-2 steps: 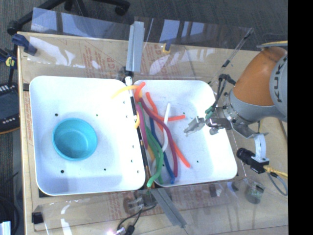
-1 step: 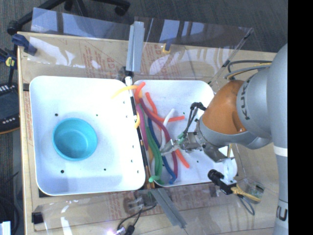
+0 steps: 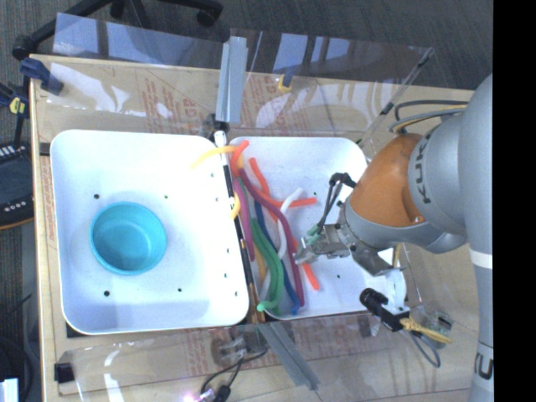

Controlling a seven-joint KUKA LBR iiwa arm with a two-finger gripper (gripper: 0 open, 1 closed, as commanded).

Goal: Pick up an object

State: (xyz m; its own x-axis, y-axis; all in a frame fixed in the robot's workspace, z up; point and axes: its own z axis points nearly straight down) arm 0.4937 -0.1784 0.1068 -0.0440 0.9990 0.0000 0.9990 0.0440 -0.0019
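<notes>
Camera view: wooden bench (image 3: 151, 107), dark carpet (image 3: 352, 7) beyond.

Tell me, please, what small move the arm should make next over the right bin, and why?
Probably a short descent. The gripper hangs low in the right bin, just above an orange strip lying apart from the tangled strips by the divider, an easier target. Whether its fingers are open is unclear.

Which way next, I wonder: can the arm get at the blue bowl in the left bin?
Probably yes. The blue bowl sits alone and uncovered in the left bin; the tool is over the right bin, with just the low wall between.
</notes>
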